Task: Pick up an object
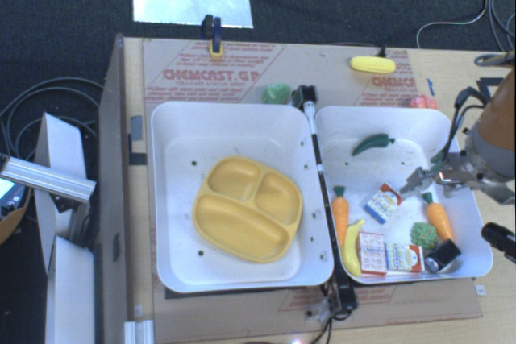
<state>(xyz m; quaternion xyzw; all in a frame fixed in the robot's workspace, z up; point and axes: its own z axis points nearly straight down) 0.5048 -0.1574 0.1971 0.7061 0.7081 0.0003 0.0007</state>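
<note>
My gripper (421, 181) sits at the right of the frame, over the right bin (339, 129), with my arm coming in from the right edge. Its fingers point left toward the middle of the bin, and from this angle I cannot tell how far apart they are or whether anything lies between them.

Just left of the fingertips lies a small white carton (382, 203) with red and blue print. Just below my gripper is a carrot (439, 220), and below that a piece of broccoli (424, 234) and a dark cylinder (443, 255) near the bin's lower right corner. Along the bottom edge sit two flat printed packets (389, 255), with a banana (351, 244) touching their left side. A second carrot (340, 211) lies upright by the bin's left wall, and a green pepper (372, 144) rests alone in the upper part of the bin, well apart from my gripper.

The left bin (173, 197) holds a yellow divided tray (247, 208) in its middle.

On the bench above the bins I see a yellow object (372, 64) at the upper right, a green lump (276, 94) near the bins' top junction, and something red (422, 101) beyond the right bin's upper rim.
</note>
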